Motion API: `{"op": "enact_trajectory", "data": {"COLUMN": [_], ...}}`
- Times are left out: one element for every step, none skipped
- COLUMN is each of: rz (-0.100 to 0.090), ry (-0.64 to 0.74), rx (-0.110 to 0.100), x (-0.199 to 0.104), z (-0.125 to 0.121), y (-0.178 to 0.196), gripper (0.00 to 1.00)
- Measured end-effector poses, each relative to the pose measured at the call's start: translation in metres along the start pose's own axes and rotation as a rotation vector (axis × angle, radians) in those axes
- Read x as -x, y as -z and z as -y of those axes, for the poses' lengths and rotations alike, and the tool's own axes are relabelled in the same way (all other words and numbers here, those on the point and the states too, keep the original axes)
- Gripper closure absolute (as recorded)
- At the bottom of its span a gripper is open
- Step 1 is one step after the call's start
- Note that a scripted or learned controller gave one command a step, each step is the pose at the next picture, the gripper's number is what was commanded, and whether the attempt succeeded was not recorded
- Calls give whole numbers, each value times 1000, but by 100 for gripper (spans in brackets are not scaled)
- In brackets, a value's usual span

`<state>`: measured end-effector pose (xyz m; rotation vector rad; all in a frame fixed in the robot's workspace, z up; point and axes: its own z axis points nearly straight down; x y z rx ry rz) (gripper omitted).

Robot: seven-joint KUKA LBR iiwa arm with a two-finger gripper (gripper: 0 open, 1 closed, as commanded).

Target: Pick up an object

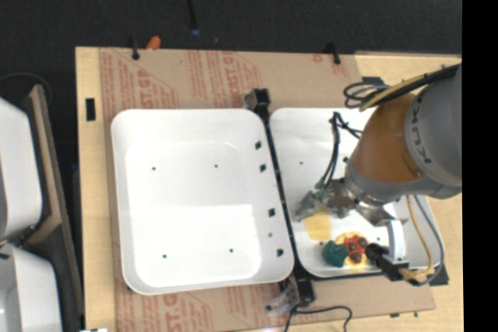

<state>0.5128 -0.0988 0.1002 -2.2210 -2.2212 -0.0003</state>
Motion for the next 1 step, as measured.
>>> {"op": "enact_trajectory", "data": {"rz": [0], "ry": [-13], "rx": [11], "x": [-42], "z": [20], "y": [105], "gripper": [0]}}
